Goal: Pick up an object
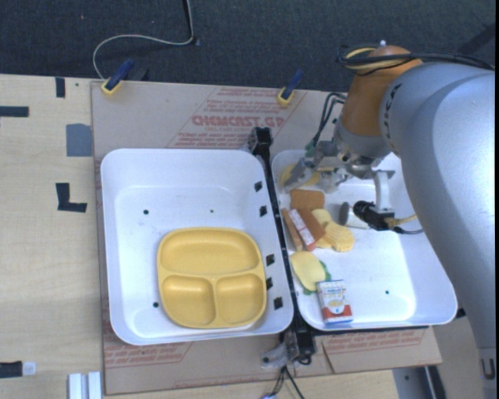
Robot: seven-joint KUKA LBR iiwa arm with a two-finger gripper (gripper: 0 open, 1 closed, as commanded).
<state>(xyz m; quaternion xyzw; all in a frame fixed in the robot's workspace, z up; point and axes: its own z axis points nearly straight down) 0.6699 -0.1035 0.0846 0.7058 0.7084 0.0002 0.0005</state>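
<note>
The right bin holds several small objects. A brown block lies near its back left, with a reddish bar and a pale yellow piece just in front of it. Nearer the front are a yellow-green piece and a small white carton with red and green print. My gripper hangs low over the back left of this bin, just behind the brown block and beside a yellowish item. The wrist hides what lies under it.
The left bin holds a yellow divided tray toward its front. A black divider runs between the bins. The grey arm covers the right bin's right side. Yellow and blue clamps sit at the board's back edge.
</note>
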